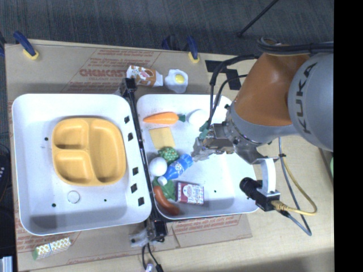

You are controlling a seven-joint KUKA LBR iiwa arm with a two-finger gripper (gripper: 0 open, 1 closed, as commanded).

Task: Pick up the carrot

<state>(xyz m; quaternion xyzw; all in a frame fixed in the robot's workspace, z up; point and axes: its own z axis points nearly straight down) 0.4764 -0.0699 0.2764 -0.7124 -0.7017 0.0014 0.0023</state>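
— Two shallow white bins sit side by side on the bench, seen from the one camera above. What lies in the left bin [22, 152]?

— One yellow plastic tray with three compartments [89, 150], lying flat near the middle of it.

— And the right bin [227, 200]?

— It holds the clutter. The orange carrot with a green stem end [161, 118] lies flat near the bin's far edge, lengthwise across it, with a white egg-shaped piece [195, 117] just beside its stem end. Just below the carrot is a pale yellow square slice [161, 136]. Nearer the camera come a green knobbly lump [168, 153], a white ball [157, 166] and a blue-and-white bottle [180, 165], close together. At the near edge lie a dark red carton [190, 193] and a reddish-orange sausage-shaped piece [165, 200].

— Where does the grey arm with the orange band [278, 92] stand?

— It reaches in from the right, over the right bin. The gripper [199, 151] hangs right of the bottle and well apart from the carrot.

— Are its jaws parted or closed?

— That cannot be told from this slant; nothing shows between them.

— Anything outside the bins?

— One small brown-and-white carton [142, 75] and a white-and-yellow piece [177, 80] lie on the cardboard beyond the right bin.
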